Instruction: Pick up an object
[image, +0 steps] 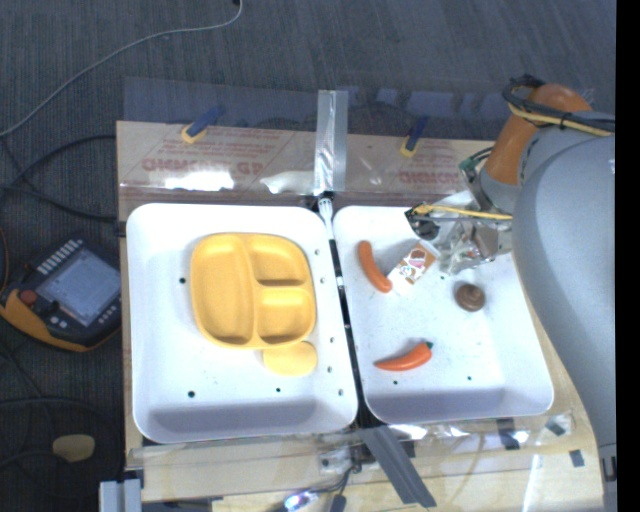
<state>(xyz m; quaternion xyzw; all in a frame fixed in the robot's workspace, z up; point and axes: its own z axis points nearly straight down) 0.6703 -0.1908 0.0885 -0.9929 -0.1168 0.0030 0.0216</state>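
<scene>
Nothing looks lifted yet: the gripper (455, 240) hovers upper right beside the carton (412, 268); its jaw state is unclear.

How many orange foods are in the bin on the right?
2. A sausage lies near the right bin's left wall. A chili pepper lies lower down, near the middle. The arm covers the far right, so more could hide there.

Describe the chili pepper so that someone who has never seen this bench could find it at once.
Take the right bin, the one without the yellow tray. The chili lies alone near its front edge, below the sausage. It alone has a curved, pointed orange-red body with a green stem.
</scene>
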